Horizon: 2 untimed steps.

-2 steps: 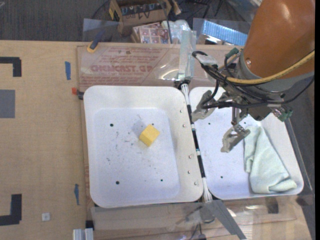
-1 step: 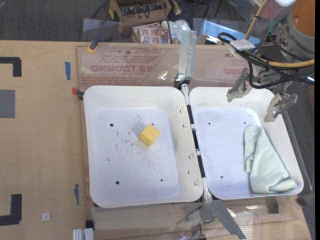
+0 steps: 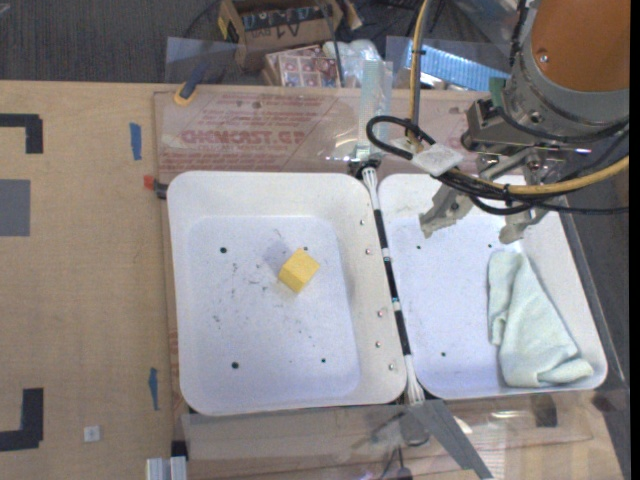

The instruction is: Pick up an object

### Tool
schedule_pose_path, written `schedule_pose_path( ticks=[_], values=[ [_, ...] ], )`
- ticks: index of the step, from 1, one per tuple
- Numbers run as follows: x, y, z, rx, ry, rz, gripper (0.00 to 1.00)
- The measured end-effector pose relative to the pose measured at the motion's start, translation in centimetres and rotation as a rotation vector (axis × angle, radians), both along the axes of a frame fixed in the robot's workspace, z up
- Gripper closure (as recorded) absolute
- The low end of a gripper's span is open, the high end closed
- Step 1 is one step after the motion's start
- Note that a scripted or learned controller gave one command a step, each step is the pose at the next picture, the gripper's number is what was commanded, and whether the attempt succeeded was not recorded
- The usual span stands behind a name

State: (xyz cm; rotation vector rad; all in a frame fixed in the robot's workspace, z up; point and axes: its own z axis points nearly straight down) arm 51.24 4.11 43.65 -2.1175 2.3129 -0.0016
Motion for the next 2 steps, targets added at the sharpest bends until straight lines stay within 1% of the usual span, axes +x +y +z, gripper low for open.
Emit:
schedule_pose_path(
  ticks=[1,2],
  values=[
    [-3.3,11.6,0.0,0.0,0.0,0.263,0.0],
    [0.8,12.4,-0.7,0.002,-0.004,0.16,0.0]
  ],
)
